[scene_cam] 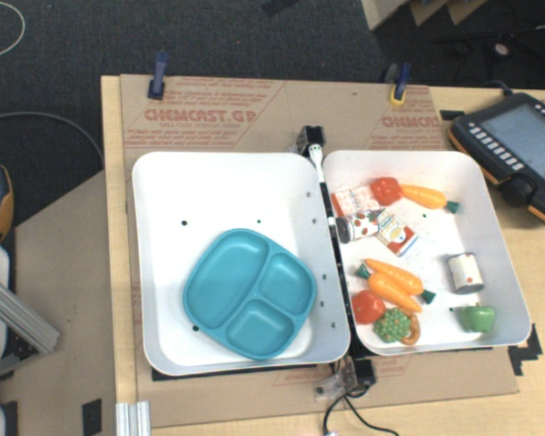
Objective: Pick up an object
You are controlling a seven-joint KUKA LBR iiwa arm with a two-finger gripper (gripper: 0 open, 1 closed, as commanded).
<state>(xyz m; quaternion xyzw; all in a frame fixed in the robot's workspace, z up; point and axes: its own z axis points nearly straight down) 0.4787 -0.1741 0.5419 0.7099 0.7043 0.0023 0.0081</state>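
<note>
Toy foods [395, 284] lie scattered in the right bin [504, 271]: carrots, tomatoes, cartons, can, apple.

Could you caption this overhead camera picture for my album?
Blue divided plate in the left bin; toy carrots and other play food in the right bin.

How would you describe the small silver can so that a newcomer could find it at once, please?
Start at the right-hand white bin, the one holding the toy food. Look to its right side, above the green apple. There lies the can, a short silvery cylinder on its side, the one grey thing among red, orange and green pieces.
</note>
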